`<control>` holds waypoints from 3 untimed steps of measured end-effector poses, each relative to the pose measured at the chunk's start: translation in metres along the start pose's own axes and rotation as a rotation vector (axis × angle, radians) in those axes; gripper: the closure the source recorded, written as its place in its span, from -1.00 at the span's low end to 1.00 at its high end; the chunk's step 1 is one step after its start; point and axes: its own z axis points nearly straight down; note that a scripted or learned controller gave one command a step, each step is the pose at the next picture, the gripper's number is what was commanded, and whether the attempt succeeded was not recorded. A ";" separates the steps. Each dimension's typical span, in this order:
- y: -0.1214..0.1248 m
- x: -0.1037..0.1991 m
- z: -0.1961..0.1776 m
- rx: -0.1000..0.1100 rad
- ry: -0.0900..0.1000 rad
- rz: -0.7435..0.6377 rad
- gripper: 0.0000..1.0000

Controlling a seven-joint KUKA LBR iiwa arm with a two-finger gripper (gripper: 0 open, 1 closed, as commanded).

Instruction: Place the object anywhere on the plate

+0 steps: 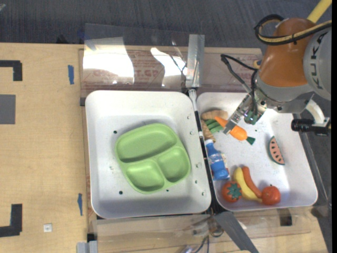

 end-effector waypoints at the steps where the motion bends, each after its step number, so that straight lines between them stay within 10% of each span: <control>1: 0.041 -0.036 -0.010 -0.003 -0.005 -0.048 1.00; 2: 0.065 0.019 -0.034 -0.004 -0.001 -0.264 1.00; 3: 0.065 0.019 -0.033 -0.003 -0.001 -0.264 -1.00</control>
